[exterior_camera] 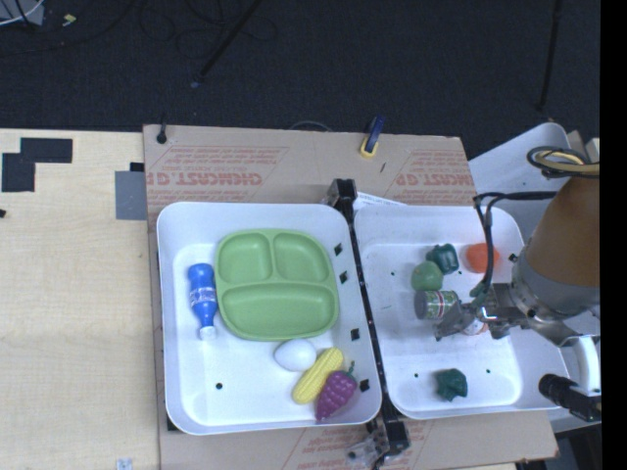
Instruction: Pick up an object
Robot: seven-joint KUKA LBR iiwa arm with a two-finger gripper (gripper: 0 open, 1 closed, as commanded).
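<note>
My claw (460,319) is down in the right bin (407,399), right next to a little metal can (436,305) that lies on its side. The can seems to touch the tip of my claw, but I can't say it sits between my fingers. I can't tell if my claw is open or closed, because it all looks dark and blurry there.

Just above the can sit two green toys (435,265), close together. An orange thing (478,256) lies near the bin's far side, and a dark green toy (451,384) rests alone near the front.

I think the can is what I should grab. It could go wrong. The can is round and on its side, so it could roll away if I push it. It might bump into the green toys. It looks smooth too, so it could slip out when I lift.

The left bin (181,399) has a green plate (274,282), a blue bottle (202,299), a white egg (294,354), yellow corn (318,375) and purple grapes (336,394).

Red letters on the cardboard (255,164) under the bins are upside down and too fuzzy for me to read. The can's label is too small to read.
</note>
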